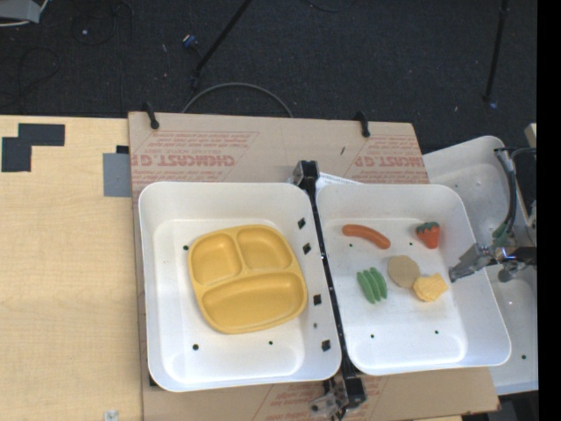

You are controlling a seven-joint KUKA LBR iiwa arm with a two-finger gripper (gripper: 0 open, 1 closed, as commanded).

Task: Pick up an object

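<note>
Nothing has yet been lifted, as far as can be judged: every candidate object is seen lying on the floor of the right bin [478, 336], right of centre in the frame. A sausage [365, 235] lies toward the bin's upper middle, a strawberry [428, 233] to its right, a green bean pod [372, 284] lower down, a tan disc [403, 271] just right of the pod, and a yellow piece [430, 288] touching or nearly touching the disc's lower right edge. The gripper [465, 268] is seen at the bin's right rim, close beside the yellow piece but apart from it; nothing is held between its fingers, and whether they are spread or closed cannot be told. In the left bin [166, 340] a yellow tray [248, 278] is found. The approach, descent, closure and lift are all judged to remain, the yellow piece being the nearest target.
</note>
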